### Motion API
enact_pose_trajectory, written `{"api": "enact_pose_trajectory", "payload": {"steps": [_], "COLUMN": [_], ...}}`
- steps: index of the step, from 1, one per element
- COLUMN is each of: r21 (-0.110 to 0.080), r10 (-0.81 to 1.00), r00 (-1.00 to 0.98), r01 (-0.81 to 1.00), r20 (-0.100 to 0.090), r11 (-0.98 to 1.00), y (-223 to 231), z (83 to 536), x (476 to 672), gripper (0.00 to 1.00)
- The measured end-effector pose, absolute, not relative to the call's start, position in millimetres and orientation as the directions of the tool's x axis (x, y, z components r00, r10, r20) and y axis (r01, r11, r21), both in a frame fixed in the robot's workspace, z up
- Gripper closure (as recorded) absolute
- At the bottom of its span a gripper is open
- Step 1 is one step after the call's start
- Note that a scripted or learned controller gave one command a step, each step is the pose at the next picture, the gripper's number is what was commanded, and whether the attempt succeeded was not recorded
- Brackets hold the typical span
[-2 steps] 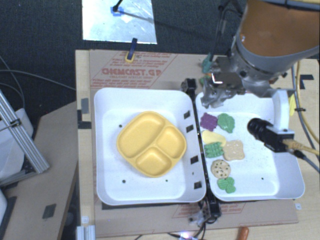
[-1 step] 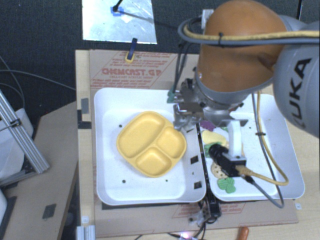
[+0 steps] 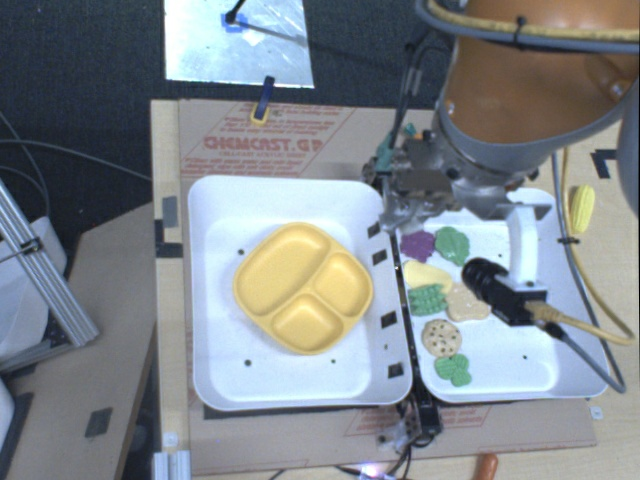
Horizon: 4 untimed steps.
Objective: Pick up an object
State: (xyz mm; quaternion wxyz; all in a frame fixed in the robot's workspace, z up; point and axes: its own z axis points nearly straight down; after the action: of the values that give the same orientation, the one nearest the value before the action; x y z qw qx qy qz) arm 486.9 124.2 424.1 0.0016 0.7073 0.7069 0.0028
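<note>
The gripper point(image 3: 412, 206) hangs just above the purple plastic grape cluster point(image 3: 417, 243); jaws' state cannot be told; beside it crowd a green leafy toy point(image 3: 452, 242) and a yellow wedge point(image 3: 424, 271); risk: pinching neighbours, or slipping.

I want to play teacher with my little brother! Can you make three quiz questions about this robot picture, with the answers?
1. True or false: the yellow tray lies in the left bin.
2. How many compartments does the yellow tray have? A) two B) three C) five
3. Which treat lies between the two green toys in the right bin?

Key:
1. True.
2. B.
3. The cookie, with the green waffle above it and the green leafy piece below.
</note>
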Motion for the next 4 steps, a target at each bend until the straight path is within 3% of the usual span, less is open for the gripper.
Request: {"api": "enact_pose_trajectory", "payload": {"steps": [1,2,3,4], "r21": [-0.007,0.003,0.019,0.005], "r10": [1.000,1.000,1.000,1.000], "r00": [-0.009,-0.008,-0.006,-0.011], "r01": [1.000,1.000,1.000,1.000], "r20": [0.000,0.003,0.010,0.003], "r11": [0.009,0.008,0.006,0.011], "y": [204.8,234.7,234.0,234.8], "z": [272.5,313.1,545.4,546.5], "x": [515.2,485.3,486.7,486.6], "gripper": [1.00,1.00,1.00,1.00]}}
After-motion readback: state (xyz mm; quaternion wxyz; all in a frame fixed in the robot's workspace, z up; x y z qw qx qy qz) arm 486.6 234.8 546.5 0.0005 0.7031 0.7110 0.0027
